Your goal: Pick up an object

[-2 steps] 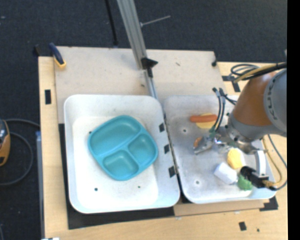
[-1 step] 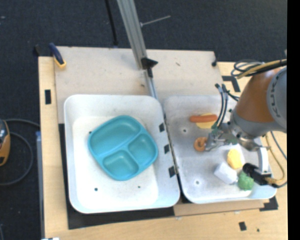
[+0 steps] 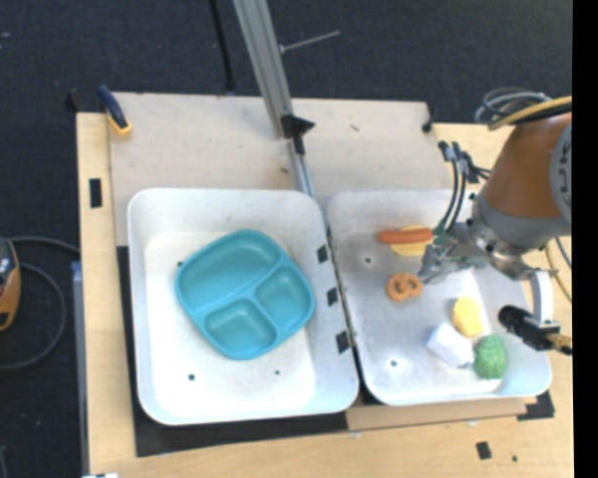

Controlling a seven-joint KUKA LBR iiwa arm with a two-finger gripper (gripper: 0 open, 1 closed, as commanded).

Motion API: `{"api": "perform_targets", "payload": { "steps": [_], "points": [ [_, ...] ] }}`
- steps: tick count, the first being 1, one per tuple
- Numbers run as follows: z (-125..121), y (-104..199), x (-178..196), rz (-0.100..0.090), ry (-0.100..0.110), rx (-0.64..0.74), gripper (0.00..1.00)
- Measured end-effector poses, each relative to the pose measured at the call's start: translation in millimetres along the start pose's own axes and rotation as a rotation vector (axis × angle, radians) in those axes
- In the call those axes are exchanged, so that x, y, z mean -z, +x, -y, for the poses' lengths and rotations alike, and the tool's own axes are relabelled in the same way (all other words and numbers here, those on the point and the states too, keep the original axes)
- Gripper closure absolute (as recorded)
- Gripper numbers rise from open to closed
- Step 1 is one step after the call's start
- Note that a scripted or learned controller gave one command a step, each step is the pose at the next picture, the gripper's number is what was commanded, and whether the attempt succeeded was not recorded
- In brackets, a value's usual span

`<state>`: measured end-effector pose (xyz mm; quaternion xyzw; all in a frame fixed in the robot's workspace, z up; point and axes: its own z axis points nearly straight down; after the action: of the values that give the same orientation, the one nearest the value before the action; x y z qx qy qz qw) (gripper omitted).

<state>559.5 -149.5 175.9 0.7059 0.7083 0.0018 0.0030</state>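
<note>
- The arm [image 3: 523, 182] reaches in from the right, its orange band sitting above the right bin [image 3: 374, 371].
- The gripper [image 3: 431, 265] hangs low over that bin's middle, dark fingers pointing down and to the left.
- How far the fingers are spread cannot be told here; they blur into one dark shape, and nothing can be seen between them.
- Just beside the fingertips, to the lower left, lies a small orange pretzel-shaped toy [image 3: 404, 287] on the bin floor.
- Right above the gripper sits a toy hot dog [image 3: 407, 237], orange-red on a yellow bun, near the bin's upper part.
- Further toward the near right, a yellow block [image 3: 468, 317] lies by a white object [image 3: 448, 345], the two nearly touching.
- A green, bumpy broccoli-like toy [image 3: 489, 357] rests just beside the white one, close to the bin's corner.
- Over in the left bin [image 3: 159, 386], a teal divided plate [image 3: 244, 293] with three compartments lies flat, well apart from the action.
- A grey metal post [image 3: 264, 53] slants up from the bench [image 3: 199, 142] behind the bins.
</note>
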Motion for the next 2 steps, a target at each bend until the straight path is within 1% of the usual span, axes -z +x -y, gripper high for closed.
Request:
{"api": "perform_targets", "payload": {
  "steps": [1,2],
  "points": [
    [-5,-4,45,0.001,-0.001,0.0,1.0],
    [-7,-6,98,0.001,-0.001,0.0,1.0]
  ]
}}
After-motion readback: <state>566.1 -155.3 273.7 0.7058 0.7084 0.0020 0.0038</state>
